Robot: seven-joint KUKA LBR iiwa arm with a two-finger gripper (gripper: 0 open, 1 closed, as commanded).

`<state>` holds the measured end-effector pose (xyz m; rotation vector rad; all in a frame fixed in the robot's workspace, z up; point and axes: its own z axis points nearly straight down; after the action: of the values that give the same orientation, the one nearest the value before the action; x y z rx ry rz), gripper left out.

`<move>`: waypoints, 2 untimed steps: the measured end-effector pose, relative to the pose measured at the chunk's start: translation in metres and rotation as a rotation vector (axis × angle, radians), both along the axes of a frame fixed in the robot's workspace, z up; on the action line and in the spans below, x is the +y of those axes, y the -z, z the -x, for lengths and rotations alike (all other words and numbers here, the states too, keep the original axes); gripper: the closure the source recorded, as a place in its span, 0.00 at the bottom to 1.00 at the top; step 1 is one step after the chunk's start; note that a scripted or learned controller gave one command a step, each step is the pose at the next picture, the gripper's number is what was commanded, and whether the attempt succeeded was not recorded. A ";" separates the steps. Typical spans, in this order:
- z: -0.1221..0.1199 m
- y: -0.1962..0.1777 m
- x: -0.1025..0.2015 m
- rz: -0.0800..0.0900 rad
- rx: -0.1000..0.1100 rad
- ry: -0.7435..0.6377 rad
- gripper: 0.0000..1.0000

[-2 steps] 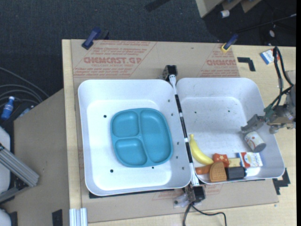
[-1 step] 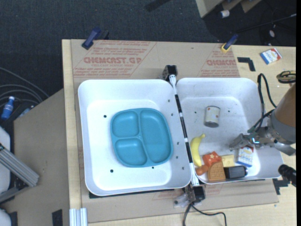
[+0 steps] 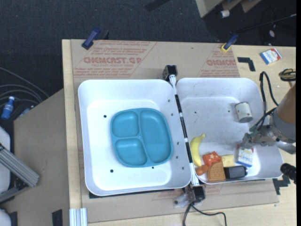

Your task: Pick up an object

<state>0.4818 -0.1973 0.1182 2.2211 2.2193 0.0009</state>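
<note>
The right bin [image 3: 211, 91] holds several objects along its near edge. A yellow banana [image 3: 195, 149] lies by the left wall. Beside it are a red-orange toy [image 3: 210, 158], a brown block [image 3: 217, 172] and a black object [image 3: 235, 172]. A small white and blue box [image 3: 245, 157] lies at the near right. A grey cylinder [image 3: 243, 111] sits alone further back. My gripper [image 3: 251, 139] hangs at the bin's right side, directly above the far end of the white and blue box. Nothing can be seen held in it.
The left bin [image 3: 94, 98] carries a blue divided plate [image 3: 141, 136] in its middle. A hinge bar [image 3: 178, 107] runs between the two bins. A black cable [image 3: 262, 86] loops over the right bin's far right rim. Blue clamps [image 3: 90, 39] sit at the bench's back edge.
</note>
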 end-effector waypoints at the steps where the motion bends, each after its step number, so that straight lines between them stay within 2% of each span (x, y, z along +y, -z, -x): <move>1: -0.059 -0.094 0.006 0.000 -0.001 -0.002 1.00; 2: -0.058 -0.093 0.006 0.000 0.001 -0.002 0.00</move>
<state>0.5401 -0.1915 0.2113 2.2194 2.2219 0.0000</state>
